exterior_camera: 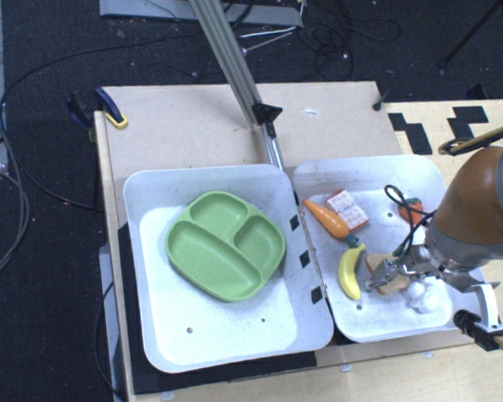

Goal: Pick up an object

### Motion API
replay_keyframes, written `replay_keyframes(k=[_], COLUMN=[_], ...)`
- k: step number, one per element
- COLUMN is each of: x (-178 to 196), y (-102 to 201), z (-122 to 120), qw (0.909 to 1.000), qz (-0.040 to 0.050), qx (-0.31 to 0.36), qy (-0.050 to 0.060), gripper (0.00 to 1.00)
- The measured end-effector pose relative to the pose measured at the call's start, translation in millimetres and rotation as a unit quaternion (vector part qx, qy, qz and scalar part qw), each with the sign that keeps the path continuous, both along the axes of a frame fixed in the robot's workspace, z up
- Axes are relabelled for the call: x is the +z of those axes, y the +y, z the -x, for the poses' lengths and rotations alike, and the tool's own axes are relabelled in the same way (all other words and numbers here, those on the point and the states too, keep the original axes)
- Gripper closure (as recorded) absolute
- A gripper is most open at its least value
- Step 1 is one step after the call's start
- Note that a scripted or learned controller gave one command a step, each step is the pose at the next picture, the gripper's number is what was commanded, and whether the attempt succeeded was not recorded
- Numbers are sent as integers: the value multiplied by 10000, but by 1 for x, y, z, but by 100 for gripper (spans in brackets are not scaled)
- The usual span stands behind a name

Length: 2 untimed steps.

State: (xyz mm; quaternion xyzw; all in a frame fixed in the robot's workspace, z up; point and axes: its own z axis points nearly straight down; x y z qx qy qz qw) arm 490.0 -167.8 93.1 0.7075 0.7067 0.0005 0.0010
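— Where was the arm (478, 216) at that moment?

— It reached in from the right, over the right-hand bin (428, 172), with its orange band above the wrist. The gripper (384, 277) sat low in that bin, just right of the banana (350, 272).

— Were the jaws wide or narrow?

— I could not tell. The fingertips were small and dark against a tan block (391, 282) lying right there, and whether anything sat between them was not clear.

— So what could be picked up, and where did it lie relative to the banana?

— The banana lay roughly upright in the view, near the left side of the right-hand bin. A carrot (327, 218) lay just above it, slanting up to the left. A small white and red box (347, 209) touched the carrot's right side, above the banana. A white lump (423, 294) lay to the banana's right, past the gripper and slightly lower. A black cord (398, 197) with a bit of orange beside it lay well to the upper right of the banana, close to the arm.

— And the other bin?

— The left-hand bin (149, 194) lay left of the banana. It held a green divided plate (226, 244) with three compartments, set apart from the banana across the two bins' meeting rims.
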Motion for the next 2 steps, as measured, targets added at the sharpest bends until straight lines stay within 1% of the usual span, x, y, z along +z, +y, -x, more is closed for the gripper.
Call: replay_keyframes(k=[1, 2], x=[11, 68], y=[-1, -5], z=[-1, 7], qw=[10000, 10000], qz=[8, 5], qx=[-7, 0], qy=[-9, -10], gripper=[100, 100])
